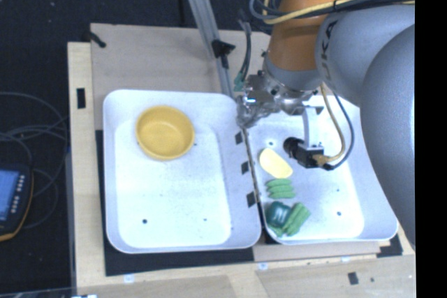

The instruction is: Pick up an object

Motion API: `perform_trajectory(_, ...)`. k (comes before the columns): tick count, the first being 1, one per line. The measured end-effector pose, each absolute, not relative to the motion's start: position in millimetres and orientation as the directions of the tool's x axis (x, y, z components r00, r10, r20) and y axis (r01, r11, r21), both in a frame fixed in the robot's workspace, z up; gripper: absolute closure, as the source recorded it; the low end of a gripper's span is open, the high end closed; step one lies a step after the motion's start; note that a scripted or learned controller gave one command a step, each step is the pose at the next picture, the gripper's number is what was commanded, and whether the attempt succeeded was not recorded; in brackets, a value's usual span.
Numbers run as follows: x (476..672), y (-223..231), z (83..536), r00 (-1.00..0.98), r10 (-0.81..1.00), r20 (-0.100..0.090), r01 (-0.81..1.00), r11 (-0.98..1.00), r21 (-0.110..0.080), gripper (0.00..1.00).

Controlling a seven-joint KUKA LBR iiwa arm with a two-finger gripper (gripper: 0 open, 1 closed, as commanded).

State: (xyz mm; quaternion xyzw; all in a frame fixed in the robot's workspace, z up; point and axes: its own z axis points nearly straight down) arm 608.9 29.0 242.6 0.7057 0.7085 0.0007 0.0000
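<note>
From the overhead camera: the arm (363, 45) comes in from the right and its claw (250, 107) sits at the top-left corner of the right bin (349, 220) — can't tell its state from here. In that bin, near its left wall, a pale yellow piece (275, 164), a green pod (280, 188) and a dark green thing (286, 216) lie below the claw. Left bin (174, 220) has a yellow bowl (165, 132) up top.
</note>
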Motion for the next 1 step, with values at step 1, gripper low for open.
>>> perform_trajectory(1,617.8,81.2,233.2,-0.003,1.0,0.001,1.0,0.003,0.0,1.0)
